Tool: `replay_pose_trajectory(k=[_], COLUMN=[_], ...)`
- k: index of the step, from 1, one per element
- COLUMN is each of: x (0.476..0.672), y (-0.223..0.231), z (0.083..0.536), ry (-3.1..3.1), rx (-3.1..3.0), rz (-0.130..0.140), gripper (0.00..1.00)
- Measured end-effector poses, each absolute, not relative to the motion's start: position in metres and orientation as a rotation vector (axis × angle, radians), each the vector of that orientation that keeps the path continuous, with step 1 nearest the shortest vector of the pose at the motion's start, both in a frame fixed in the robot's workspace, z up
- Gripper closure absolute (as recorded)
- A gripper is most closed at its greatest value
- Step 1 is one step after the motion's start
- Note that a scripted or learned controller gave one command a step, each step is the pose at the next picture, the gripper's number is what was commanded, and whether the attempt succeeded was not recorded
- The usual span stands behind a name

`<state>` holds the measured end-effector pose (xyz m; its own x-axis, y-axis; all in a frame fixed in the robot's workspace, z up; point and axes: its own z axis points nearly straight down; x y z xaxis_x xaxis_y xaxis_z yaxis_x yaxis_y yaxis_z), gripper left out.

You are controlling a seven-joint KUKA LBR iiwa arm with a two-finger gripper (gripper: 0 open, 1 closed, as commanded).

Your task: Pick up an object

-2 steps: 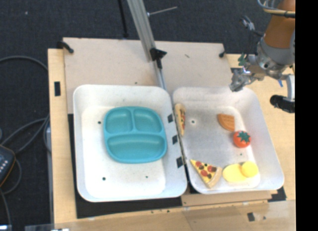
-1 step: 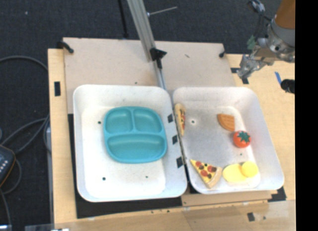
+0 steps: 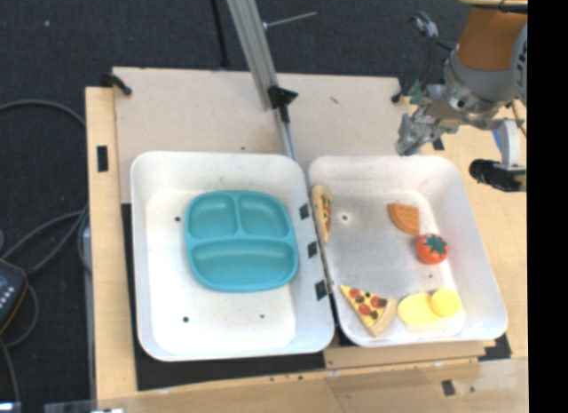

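Hovering above the far rim of the right bin, the gripper is seen; its state cannot be told. Nearer, the bread slice and tomato lie well apart from it.

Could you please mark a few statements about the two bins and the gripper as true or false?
1. The teal divided plate lies in the left bin. True.
2. The tomato sits on the plate. False: it lies in the right bin.
3. The pizza slice lies near the right bin's front edge. True.
4. The gripper is holding the tomato. False: it hangs above the right bin's far edge, apart from the toys.
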<state>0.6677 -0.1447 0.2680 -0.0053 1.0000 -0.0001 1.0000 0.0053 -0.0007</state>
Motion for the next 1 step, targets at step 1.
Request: replay_pose_trajectory(k=[1], x=[0.6483], y=[-0.099], z=[0.2532], ry=[-2.227], rx=[-2.215], rz=[0.001], gripper=[1.0])
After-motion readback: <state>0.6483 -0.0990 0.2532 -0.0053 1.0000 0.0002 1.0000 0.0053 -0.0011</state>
